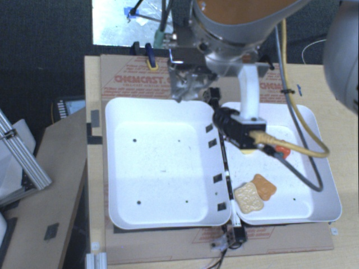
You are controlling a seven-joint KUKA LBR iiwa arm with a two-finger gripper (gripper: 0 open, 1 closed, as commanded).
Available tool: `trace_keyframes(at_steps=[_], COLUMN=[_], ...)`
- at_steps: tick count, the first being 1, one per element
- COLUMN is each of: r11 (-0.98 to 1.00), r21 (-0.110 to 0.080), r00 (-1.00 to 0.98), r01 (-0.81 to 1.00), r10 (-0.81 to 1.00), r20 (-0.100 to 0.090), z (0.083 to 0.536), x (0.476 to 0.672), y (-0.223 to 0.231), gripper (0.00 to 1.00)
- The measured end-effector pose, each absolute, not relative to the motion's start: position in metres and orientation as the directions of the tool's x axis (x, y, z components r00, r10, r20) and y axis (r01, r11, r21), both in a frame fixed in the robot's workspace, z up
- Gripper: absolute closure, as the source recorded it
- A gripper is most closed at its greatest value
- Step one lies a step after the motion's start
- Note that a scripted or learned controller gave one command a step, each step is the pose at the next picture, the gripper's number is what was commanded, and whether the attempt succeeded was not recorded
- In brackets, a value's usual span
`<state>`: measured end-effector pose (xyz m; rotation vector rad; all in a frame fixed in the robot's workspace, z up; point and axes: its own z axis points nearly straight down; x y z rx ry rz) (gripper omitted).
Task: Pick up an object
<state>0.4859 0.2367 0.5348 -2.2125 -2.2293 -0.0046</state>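
Camera view had the gripper (189,87) up at 12 o'clock, hanging over the far rim of the left bin (157,170). Open or closed, could not tell. Down at 5 o'clock, in the right bin (314,198), a beige toast-shaped piece (248,198) lay touching an orange one (265,186). Red print on the brown board (112,66) underneath read "CHEMCAST".

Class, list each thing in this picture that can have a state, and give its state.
gripper: over the left bin's far rim
left bin: lying flat, beside the right bin
right bin: flat, holding both pieces
beige piece: lying flat, touching the orange piece
orange piece: lying flat
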Motion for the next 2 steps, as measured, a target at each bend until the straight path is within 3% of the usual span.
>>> trace_keyframes(at_steps=[1, 2], r11=[0.004, 0.007], r21=[0.002, 0.004], r00=[-0.004, -0.007], r01=[1.0, 1.0], r10=[1.0, 1.0], r20=[0.002, 0.004], z=[0.535, 0.547], x=[0.486, 0.486], y=[0.234, 0.235], gripper=[0.0, 1.0])
